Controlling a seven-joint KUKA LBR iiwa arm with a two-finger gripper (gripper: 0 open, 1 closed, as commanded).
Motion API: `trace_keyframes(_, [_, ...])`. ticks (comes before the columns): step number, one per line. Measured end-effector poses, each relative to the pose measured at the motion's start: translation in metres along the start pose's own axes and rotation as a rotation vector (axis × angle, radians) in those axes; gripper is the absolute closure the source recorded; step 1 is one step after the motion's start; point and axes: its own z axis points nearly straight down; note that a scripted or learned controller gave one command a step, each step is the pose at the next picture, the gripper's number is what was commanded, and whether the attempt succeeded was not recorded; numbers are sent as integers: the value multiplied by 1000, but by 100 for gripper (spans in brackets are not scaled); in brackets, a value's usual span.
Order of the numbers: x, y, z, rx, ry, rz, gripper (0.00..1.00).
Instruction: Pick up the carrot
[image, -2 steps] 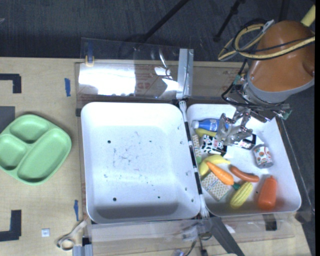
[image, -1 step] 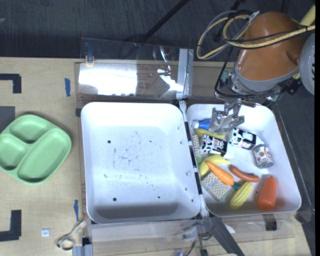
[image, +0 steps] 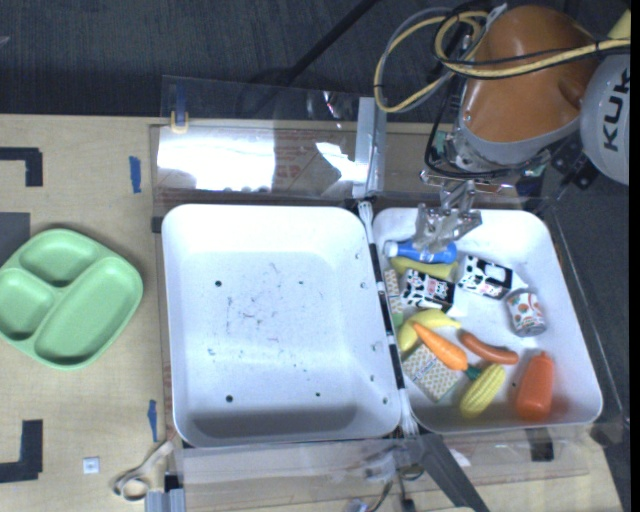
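The carrot (image: 440, 346) is orange and tapered and lies slantwise in the right bin (image: 570, 300), near its left wall. It rests among other toy foods, between a yellow piece (image: 432, 321) and a checkered block (image: 431, 374). My gripper (image: 440, 236) hangs over the far left part of the same bin, above a blue item (image: 402, 250) and a yellow banana shape (image: 418, 268). It is well back from the carrot and apart from it.
The right bin also holds two black-and-white patterned boxes (image: 428, 290) (image: 486, 278), a small can (image: 527, 311), a sausage (image: 489, 350), a corn cob (image: 483, 388) and an orange-red vegetable (image: 535, 385). The left bin (image: 190, 240) adjoins it. A green divided plate (image: 66, 296) lies far left.
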Motion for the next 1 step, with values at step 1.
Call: trace_keyframes(1, [5,-1,-20,1,0,-40,100])
